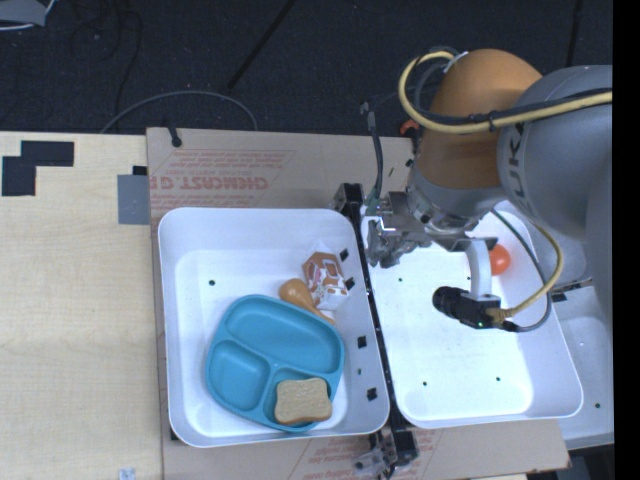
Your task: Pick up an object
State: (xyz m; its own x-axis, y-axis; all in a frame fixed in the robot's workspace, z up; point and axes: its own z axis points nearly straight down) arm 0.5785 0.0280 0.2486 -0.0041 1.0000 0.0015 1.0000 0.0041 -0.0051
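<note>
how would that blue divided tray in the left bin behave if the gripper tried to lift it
The blue tray looks like rigid moulded plastic, so probably stiff and light. Wide and shallow, it likely offers only a rim to pinch and would tilt. The bread-like slice lying in one compartment may slide off.

The bench (70, 298) has a pale wood top. A sheet of brown cardboard (260, 173) with red print lies on it, to the right of the bare wood. On the cardboard sit two shallow white bins, touching side by side: the left bin (185, 268) covers the cardboard's middle, and the right bin (500, 388) lies just beside it. Left of the cardboard, black patches (35, 163) and a grey square (131, 198) mark the wood.
</note>
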